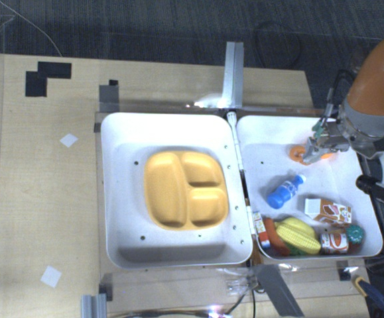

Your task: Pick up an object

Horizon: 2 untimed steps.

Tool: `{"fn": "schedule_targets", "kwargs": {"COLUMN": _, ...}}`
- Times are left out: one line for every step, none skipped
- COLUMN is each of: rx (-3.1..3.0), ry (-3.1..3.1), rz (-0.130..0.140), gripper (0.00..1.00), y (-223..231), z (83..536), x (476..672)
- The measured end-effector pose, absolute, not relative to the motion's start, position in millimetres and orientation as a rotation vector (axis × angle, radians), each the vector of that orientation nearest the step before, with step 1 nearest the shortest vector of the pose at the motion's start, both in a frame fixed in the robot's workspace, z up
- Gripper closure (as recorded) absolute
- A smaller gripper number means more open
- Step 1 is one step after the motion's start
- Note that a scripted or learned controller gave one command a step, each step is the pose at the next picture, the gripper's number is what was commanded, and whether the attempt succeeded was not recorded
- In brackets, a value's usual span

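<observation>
A pale wooden bench (39,197) carries two shallow white plastic bins side by side, with dark carpet beyond its far edge. The left bin (122,177) holds a yellow moulded tray with three compartments (184,189), lying flat near the middle. In the right bin (264,144) the two-finger gripper (318,146) reaches down near the far right corner, over a small orange object (299,154) whose shape is hard to make out because the gripper covers part of it; whether the fingers are apart or closed cannot be told, nor whether they touch it. The grey arm with its orange band (376,78) is cut off by the right edge. A blue plastic bottle (284,191) lies tilted mid-bin, well apart from the gripper. Along the near wall crowd a yellow corn cob (298,234), a small white and orange carton (329,211), a red item (268,233) partly hidden by the corn, and a green round piece (355,233).
</observation>
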<state>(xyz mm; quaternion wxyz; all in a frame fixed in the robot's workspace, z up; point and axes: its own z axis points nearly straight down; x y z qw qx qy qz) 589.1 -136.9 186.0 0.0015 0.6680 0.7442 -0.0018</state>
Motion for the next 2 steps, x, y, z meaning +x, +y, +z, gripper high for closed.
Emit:
{"fn": "schedule_targets", "kwargs": {"rx": 2.082, "ry": 2.349, "rz": -0.003, "gripper": 1.0, "y": -132.0, "z": 194.4, "x": 592.1}}
{"fn": "schedule_targets", "kwargs": {"rx": 2.368, "ry": 2.061, "rz": 0.001, "gripper": 1.0, "y": -202.8, "z": 90.8, "x": 551.0}}
